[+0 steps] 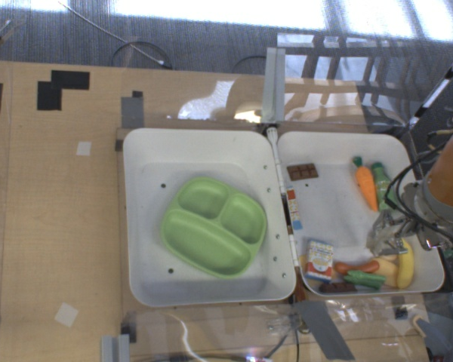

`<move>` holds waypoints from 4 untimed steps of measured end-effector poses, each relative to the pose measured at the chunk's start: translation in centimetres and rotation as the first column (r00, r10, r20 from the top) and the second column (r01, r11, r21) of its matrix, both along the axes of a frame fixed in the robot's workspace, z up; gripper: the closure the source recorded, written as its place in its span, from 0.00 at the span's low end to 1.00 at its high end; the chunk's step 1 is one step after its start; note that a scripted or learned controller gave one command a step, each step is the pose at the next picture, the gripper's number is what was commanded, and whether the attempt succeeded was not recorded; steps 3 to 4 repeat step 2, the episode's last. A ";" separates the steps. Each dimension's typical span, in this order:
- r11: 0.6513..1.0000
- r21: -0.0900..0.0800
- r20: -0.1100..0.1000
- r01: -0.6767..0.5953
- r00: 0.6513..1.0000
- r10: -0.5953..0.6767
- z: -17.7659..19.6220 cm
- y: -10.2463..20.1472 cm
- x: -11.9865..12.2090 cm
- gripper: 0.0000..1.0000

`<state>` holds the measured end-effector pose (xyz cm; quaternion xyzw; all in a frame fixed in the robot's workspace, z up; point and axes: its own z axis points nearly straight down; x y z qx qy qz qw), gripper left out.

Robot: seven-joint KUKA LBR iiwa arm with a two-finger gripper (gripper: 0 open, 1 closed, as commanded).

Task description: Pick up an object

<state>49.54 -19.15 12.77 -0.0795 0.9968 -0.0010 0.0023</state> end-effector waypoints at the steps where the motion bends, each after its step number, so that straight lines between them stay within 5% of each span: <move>1: 1.000 0.001 0.002 -0.004 1.000 0.004 0.1 0.2 0.1 0.00; 2: 0.990 0.001 0.010 0.141 0.990 -0.141 -3.8 1.1 8.3 0.00; 4: 0.990 0.001 0.010 0.141 0.990 -0.141 -3.8 1.1 8.3 0.00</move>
